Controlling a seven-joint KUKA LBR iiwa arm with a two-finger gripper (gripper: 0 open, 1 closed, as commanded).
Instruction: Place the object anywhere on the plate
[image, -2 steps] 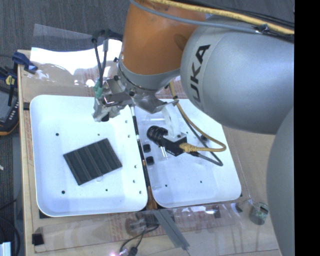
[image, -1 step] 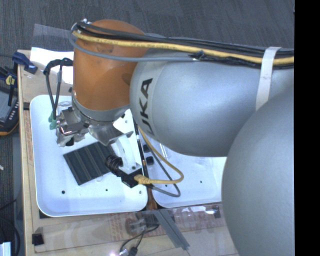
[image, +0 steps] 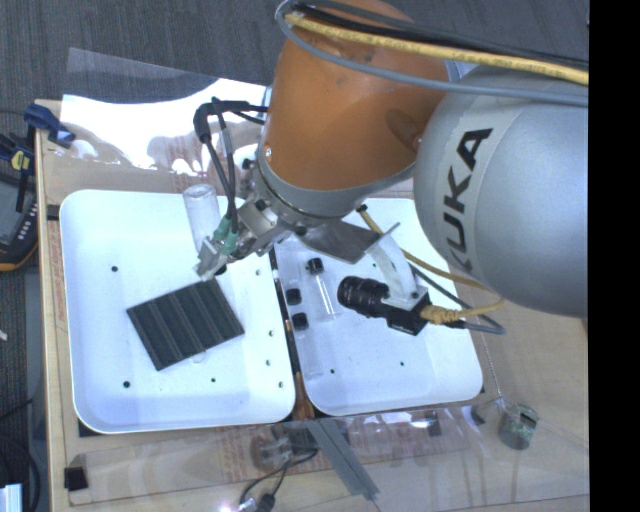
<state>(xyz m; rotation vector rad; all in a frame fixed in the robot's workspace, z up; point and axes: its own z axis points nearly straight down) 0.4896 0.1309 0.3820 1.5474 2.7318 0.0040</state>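
Plate lies in left bin; end effector above it, grip state unclear

Two shallow white bins side by side on the wooden bench; left bin toward nine o'clock, right bin toward four; a yellow-and-black tool sits far out at nine o'clock.

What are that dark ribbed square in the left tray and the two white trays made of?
The dark grey ribbed square plate looks like matte moulded plastic or rubber: dull, with parallel ridges and no shine. The shallow white left bin and right bin look like smooth plastic with a slight sheen, rounded corners and raised rims.
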